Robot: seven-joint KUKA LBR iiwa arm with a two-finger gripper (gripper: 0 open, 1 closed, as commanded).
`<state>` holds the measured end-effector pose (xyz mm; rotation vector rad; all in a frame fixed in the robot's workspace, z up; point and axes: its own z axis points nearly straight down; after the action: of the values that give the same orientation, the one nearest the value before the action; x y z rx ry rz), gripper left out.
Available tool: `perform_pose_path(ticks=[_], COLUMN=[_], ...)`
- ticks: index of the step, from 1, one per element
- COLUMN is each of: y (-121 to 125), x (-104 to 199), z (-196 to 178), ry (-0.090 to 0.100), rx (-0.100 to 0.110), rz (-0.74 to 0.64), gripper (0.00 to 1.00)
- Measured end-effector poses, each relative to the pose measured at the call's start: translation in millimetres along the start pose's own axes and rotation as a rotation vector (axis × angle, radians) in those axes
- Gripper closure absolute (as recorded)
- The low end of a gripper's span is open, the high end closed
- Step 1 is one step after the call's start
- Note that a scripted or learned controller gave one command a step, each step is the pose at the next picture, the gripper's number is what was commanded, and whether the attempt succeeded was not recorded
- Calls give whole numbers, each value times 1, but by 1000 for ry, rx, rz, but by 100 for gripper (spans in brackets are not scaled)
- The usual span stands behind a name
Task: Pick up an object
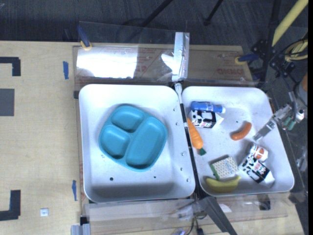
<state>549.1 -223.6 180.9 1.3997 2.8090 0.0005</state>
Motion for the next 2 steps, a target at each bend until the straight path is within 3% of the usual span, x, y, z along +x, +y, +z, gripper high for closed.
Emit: perform_pose_path(ticks=[1,2], y=[72,64], x=[-18,5], z=[84,95], ry=[-3,1], rx=[-2,-1], rz=[-143,-344], gripper=[0,0])
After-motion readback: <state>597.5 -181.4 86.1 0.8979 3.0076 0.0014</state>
